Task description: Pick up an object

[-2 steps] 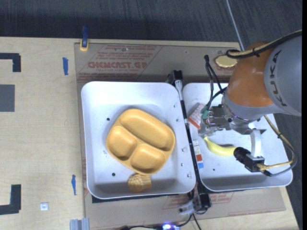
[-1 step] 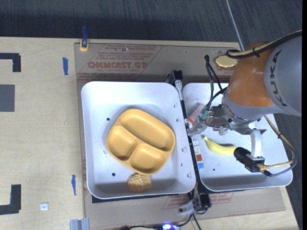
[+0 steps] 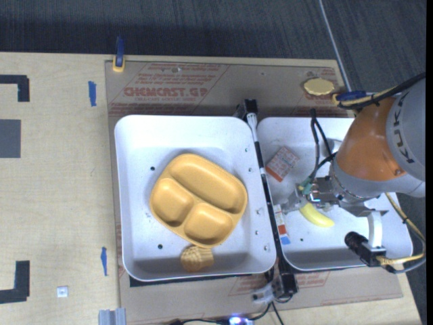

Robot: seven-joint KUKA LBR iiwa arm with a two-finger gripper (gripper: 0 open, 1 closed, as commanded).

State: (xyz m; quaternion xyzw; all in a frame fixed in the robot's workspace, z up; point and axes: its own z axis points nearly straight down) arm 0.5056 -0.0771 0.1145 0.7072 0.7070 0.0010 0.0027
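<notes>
In the right bin (image 3: pixel 338 259) lies a small yellow banana (image 3: pixel 318 216). My gripper (image 3: pixel 302 198) hangs low over the bin's left half, just above and left of the banana's upper end. I cannot tell whether it touches the banana. A small orange and white packet (image 3: pixel 281 162) lies in the same bin, up and left of the gripper. In the left bin (image 3: pixel 135 181) a large yellow divided plate (image 3: pixel 197 197) lies upside down, with a tan ridged item (image 3: pixel 197 256) at its lower edge.
The arm's orange band (image 3: pixel 369 147) and grey wrist cover the right bin's right half. A black cable end (image 3: pixel 358 246) hangs over that bin's lower right. A tan disc (image 3: pixel 318 86) sits on the board behind the bins.
</notes>
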